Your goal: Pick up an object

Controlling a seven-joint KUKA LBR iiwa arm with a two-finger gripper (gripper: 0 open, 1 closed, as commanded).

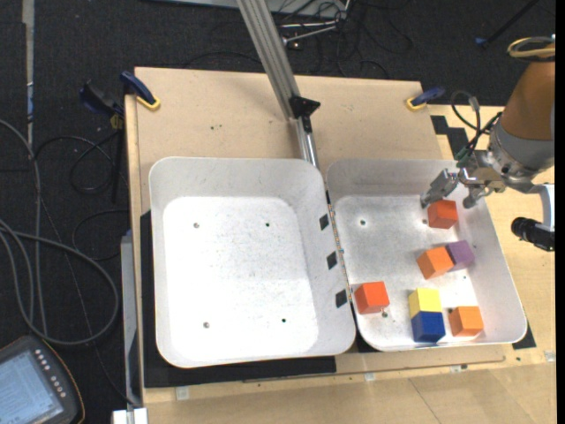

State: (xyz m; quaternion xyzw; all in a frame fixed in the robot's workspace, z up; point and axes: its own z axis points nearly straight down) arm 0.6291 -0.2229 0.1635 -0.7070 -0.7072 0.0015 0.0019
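Camera view | jaws (461, 186) over red-orange cube (441, 214) | right bin (388, 203)

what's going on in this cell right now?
The KUKA arm reaches in from the right, with its gripper just above an orange-red block at the top of the right bin. Whether it has a grasp is unclear. Five more blocks lie lower in that bin: three orange, one purple, one yellow and blue.

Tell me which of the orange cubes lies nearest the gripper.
The red-orange cube at the top of the right white bin, directly under the gripper; the other three orange cubes lie lower.
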